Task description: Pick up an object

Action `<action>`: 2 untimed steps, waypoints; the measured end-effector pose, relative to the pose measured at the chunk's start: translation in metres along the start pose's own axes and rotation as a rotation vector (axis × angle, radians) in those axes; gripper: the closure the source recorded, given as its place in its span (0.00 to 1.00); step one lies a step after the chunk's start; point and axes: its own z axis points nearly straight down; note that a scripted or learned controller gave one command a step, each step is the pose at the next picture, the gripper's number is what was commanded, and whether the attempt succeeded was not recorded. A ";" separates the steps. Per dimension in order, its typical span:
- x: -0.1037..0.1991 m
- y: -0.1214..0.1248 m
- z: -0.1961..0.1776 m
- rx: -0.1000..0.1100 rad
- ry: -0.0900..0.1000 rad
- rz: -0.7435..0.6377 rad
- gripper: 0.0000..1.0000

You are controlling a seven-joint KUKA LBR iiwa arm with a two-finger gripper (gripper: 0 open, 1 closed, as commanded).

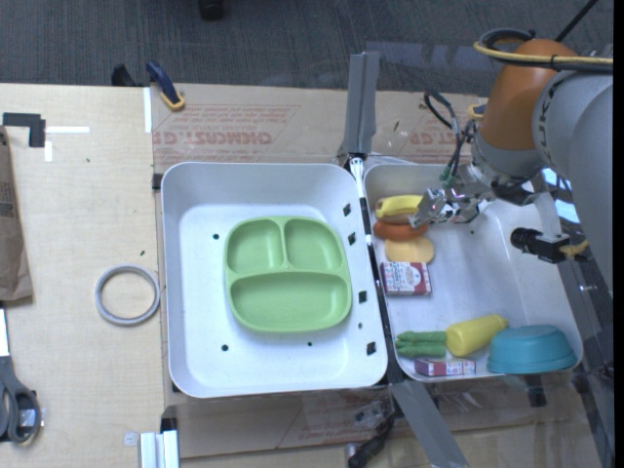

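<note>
In the right bin [526, 286], my gripper [436, 209] hangs low at the upper left corner, just right of a yellow banana-like toy [397, 205] and an orange-red hot dog [392, 229]. Below those lie a tan round piece [409, 251] and a small red and white box [406, 278]. Along the bin's front sit a green toy [420, 342], a yellow bottle-shaped toy [475, 333], another small red box [445, 367] and a blue bowl [528, 350]. The fingers are too small and cluttered to read.
The left bin [185, 291] holds a green divided plate [288, 274]. A roll of tape [128, 293] lies on the bench to the left. A grey post [360, 105] stands between the bins at the back. The arm's orange band [514, 105] looms over the right bin's back.
</note>
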 end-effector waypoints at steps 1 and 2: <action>0.004 0.002 0.000 -0.005 -0.003 0.085 0.00; 0.004 0.002 0.000 -0.003 -0.005 0.057 0.00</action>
